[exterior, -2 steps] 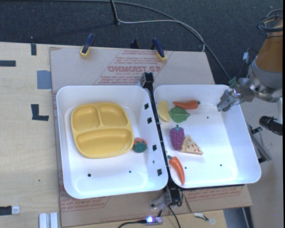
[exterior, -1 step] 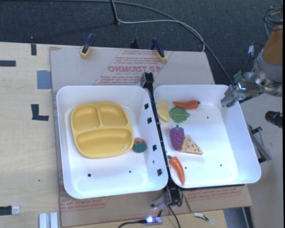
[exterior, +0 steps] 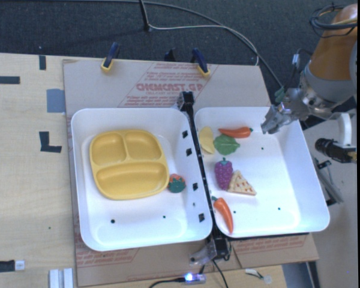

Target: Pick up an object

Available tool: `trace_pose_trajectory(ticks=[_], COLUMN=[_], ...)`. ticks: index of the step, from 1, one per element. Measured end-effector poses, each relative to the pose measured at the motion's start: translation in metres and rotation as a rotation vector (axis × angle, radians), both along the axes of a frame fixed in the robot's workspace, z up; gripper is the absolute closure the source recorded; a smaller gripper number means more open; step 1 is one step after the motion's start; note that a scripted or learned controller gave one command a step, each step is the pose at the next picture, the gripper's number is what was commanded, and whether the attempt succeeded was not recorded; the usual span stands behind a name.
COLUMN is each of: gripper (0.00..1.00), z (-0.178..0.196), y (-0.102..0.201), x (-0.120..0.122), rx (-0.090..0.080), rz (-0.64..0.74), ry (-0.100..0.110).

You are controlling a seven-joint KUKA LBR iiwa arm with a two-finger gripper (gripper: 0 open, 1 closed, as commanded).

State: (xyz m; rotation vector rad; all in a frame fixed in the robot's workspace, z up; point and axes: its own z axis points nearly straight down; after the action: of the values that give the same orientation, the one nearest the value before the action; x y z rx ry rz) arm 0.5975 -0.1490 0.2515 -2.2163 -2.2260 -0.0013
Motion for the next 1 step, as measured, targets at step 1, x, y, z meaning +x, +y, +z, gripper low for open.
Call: trace_pose_trajectory(ticks=[1], gripper=[1.00], z=[-0.0152], y=[0.0551], x=[-0.0054], rx=[0.000], rz=[0.000], ry=[0.002])
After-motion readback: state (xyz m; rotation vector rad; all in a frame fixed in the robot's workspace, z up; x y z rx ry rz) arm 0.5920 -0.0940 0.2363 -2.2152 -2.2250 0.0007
